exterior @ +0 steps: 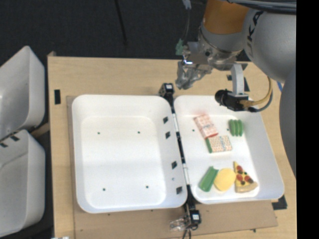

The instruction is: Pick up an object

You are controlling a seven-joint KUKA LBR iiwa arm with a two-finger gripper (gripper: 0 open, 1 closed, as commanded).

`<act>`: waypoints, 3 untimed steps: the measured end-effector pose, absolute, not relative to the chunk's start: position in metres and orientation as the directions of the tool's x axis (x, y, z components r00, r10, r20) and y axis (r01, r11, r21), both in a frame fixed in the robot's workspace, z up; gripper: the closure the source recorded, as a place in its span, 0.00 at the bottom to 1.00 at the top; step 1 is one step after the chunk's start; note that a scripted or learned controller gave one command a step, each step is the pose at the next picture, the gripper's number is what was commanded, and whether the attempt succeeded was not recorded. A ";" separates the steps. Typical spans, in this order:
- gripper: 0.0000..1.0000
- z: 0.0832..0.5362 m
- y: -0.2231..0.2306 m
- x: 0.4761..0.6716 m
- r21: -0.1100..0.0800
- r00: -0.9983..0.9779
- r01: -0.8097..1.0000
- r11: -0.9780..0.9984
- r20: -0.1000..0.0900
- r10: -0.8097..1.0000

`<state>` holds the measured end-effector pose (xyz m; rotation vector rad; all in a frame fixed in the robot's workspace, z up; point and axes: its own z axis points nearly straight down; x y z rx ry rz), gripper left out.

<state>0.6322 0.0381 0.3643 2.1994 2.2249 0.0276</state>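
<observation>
Six items in right bin [266, 148]: two pink packets, two green pieces, one yellow round, one pizza slice. Hand [188, 79] above rim; grip state impossible to tell.

1. The counter [114, 73] is a light wooden board with a dark floor around it
2. Two shallow white bins sit directly on it, side by side and touching along their inner rims
3. The left bin [79, 133] covers the board's middle and left part
4. The right bin [264, 148] reaches the board's right edge
5. A small black clip [166, 89] sits at the bins' far junction
</observation>
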 end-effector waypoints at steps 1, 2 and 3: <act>1.00 0.387 0.007 0.679 0.008 0.001 1.000 -0.001 -0.003 1.000; 1.00 0.274 0.045 0.689 -0.007 -0.004 1.000 0.004 -0.001 1.000; 1.00 0.303 0.021 0.690 0.004 0.000 1.000 0.000 -0.001 1.000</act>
